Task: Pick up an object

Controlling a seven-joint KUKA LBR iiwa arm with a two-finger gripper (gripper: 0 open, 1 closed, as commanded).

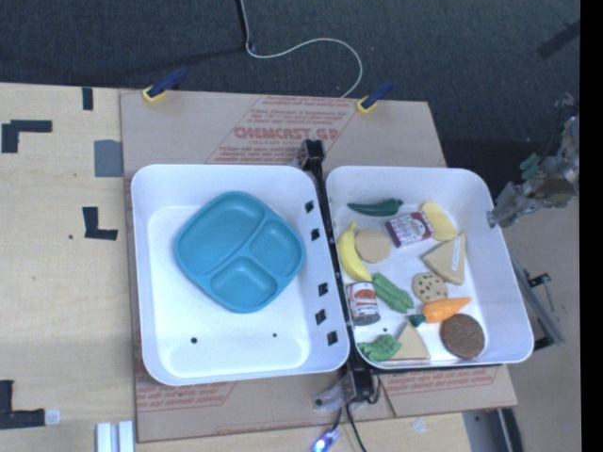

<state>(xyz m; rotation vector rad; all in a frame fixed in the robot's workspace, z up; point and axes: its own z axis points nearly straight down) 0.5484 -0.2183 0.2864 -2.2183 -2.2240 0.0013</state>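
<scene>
The right white bin (497, 252) holds several toy foods: a green pepper (375, 206), a banana (351, 252), a red-and-white packet (408, 228), a yellow lemon-like piece (438, 220), a cheese wedge (448, 260), a cookie (428, 286), a carrot (443, 310), a small can (364, 302) and a brown patty (463, 335). My gripper (509, 205) hangs at the far right, just outside that bin's upper right rim, apart from all the foods. It is small and blurred.
The left white bin (160, 328) holds a blue divided plate (240, 250). Both bins rest on a cardboard sheet (273, 130) held by two clamps. A white cable (311, 50) loops behind it. A black divider runs between the bins.
</scene>
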